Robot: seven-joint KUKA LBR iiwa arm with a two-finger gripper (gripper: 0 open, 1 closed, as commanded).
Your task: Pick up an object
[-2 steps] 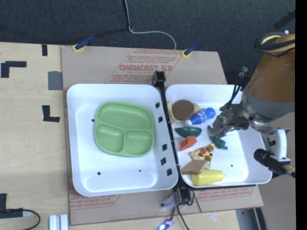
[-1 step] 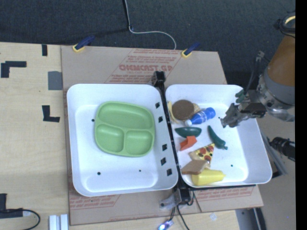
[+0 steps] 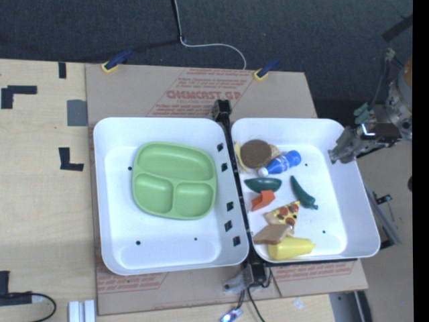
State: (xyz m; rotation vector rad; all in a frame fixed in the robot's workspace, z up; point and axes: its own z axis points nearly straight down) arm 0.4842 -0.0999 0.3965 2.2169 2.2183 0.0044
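Objects: a jumble of toy foods sat in the right bin [image 3: 348,200], none of them lifted.
Brown round piece [image 3: 255,153]: lay at the right bin's far left corner, hard against the divider between the bins.
Blue bottle [image 3: 284,161]: lay on its side just beside the brown round piece, white cap pointing toward the left wall.
Dark green pod [image 3: 262,184]: rested near the left wall, below the bottle.
Orange wedge [image 3: 263,200]: sat touching the pod's near side.
Green pepper [image 3: 303,193]: lay tilted toward the middle of the bin, apart from the rest.
Pizza slice [image 3: 283,214]: sat between the pepper and the near wall.
Brown slab [image 3: 271,233]: was tucked just below the pizza slice.
Yellow piece [image 3: 291,248]: lay along the near wall, touching the brown slab.
Gripper [image 3: 340,151]: hung over the right bin's far right corner, above the rim, well apart from every toy; it held nothing, and I could not tell how it was set from this angle.
Left bin [image 3: 110,180]: carried a green divided plate [image 3: 175,180] near its middle.
Bench: cardboard sheet [image 3: 201,92] lay under both bins.
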